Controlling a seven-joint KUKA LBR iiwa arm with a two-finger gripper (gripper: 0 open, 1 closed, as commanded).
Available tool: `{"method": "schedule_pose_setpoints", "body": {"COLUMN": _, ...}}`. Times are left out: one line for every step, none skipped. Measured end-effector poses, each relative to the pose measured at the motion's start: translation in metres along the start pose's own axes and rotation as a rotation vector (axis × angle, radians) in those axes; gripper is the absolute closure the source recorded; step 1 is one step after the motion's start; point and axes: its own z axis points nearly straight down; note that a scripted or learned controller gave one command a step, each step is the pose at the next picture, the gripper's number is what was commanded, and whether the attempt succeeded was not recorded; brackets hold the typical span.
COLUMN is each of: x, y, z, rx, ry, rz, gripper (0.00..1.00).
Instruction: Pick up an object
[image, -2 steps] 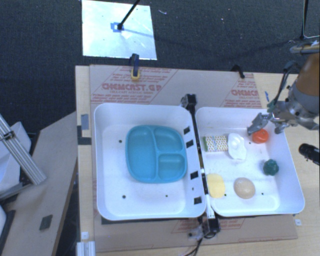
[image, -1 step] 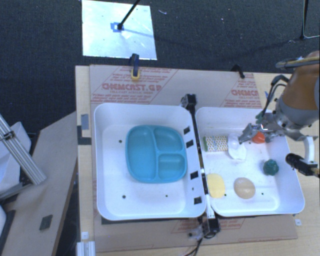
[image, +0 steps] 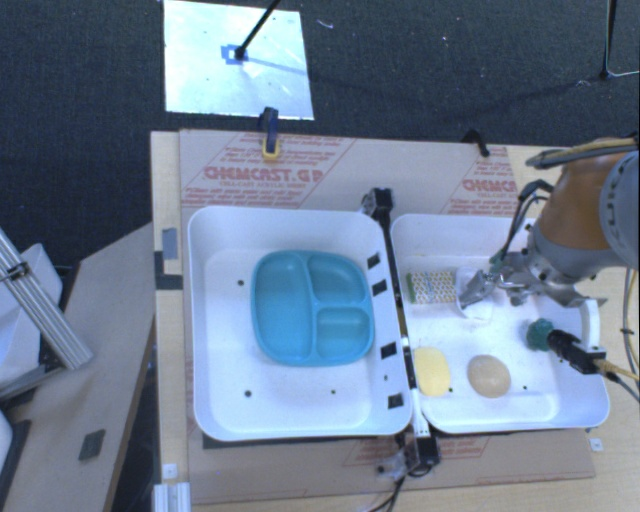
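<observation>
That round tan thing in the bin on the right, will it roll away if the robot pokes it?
Probably a bit. The round tan thing looks smooth and domed, so a nudge might make it slide or roll on the white bin's flat floor. It sits apart from the yellow piece, so nothing close would stop it. Two fingers could slip off its curved sides.

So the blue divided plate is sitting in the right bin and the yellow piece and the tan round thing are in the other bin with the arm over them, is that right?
Not quite. The camera view shows the blue divided plate in the left bin, not the right. The yellow piece and tan round thing lie in the right bin, where the arm reaches in.
</observation>
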Motion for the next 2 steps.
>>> {"method": "schedule_pose_setpoints", "body": {"x": 0.001, "y": 0.000, "z": 0.028, "rx": -0.002, "ry": -0.001, "rz": 0.001, "gripper": 0.00}}
{"method": "schedule_pose_setpoints", "body": {"x": 0.000, "y": 0.002, "z": 0.015, "rx": -0.007, "ry": -0.002, "rz": 0.001, "gripper": 1.00}}
